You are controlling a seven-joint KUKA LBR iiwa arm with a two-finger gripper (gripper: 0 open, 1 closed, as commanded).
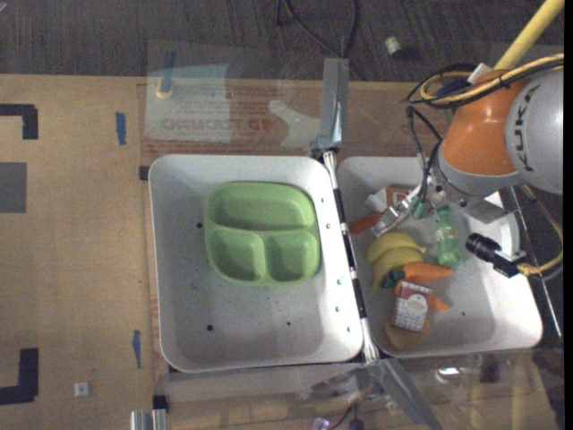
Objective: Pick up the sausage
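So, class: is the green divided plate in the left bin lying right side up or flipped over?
Right side up. The green plate lies flat in the left bin, and its three hollow sections face upward.

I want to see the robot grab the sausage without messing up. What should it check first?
1. Sausage found: cannot tell. No item in the right bin pile clearly reads as a sausage.
2. Tool over the right bin: ok, it hangs above the pile's far end.
3. Tool holding anything: cannot tell.
4. Crowding: not ok. The bananas, carrot and small carton lie packed together.
5. Green tray out of the way: ok, it sits in the left bin.
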